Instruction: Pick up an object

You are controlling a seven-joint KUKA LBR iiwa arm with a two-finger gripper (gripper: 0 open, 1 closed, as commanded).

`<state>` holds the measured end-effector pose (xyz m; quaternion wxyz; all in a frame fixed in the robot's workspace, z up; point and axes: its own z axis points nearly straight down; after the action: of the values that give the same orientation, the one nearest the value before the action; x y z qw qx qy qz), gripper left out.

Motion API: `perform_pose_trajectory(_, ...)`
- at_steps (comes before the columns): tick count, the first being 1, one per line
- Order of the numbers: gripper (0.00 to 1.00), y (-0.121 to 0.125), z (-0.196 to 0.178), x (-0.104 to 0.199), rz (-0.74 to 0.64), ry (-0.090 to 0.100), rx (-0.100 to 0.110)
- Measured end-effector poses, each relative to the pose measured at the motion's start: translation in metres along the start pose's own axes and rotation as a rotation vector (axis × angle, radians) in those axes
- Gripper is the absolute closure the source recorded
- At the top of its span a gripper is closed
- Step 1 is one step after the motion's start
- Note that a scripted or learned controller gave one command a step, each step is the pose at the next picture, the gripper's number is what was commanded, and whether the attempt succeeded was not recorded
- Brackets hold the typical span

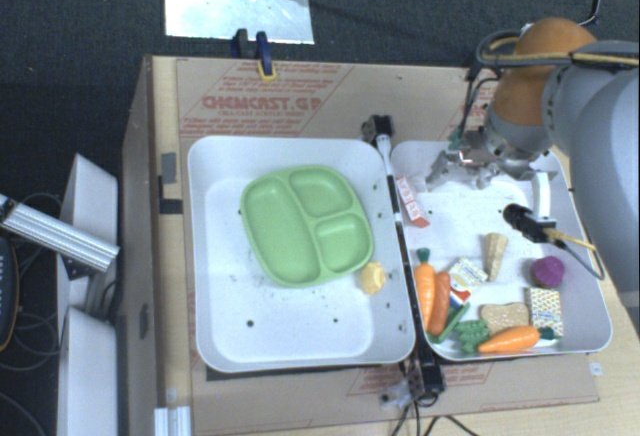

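Over the right bin's (580, 324) far end, the arm (560, 94) bent low, jaws' state unclear.

Light green divided plate (305, 224) in white left bin (215, 324); pale yellow piece (372, 277) beside plate. White right bin (590, 324): two orange carrots (425, 296), purple ball (547, 271), green broccoli (471, 334), tan bread slice (504, 315). Brown cardboard counter (300, 94) with red lettering.

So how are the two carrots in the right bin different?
The upright carrot stands lengthwise by the divider, its green end toward the far side; the lying carrot stretches crosswise along the near rim of the right bin, beside the green veggie. The upright carrot looks thicker. Both are orange.
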<state>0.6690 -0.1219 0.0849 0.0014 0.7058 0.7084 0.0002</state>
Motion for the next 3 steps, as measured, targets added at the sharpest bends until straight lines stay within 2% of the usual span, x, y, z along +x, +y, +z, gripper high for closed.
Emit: perform_pose_trajectory(3, 0.0, 0.0, 0.0, 0.0107, 0.0, 0.0, 0.0)
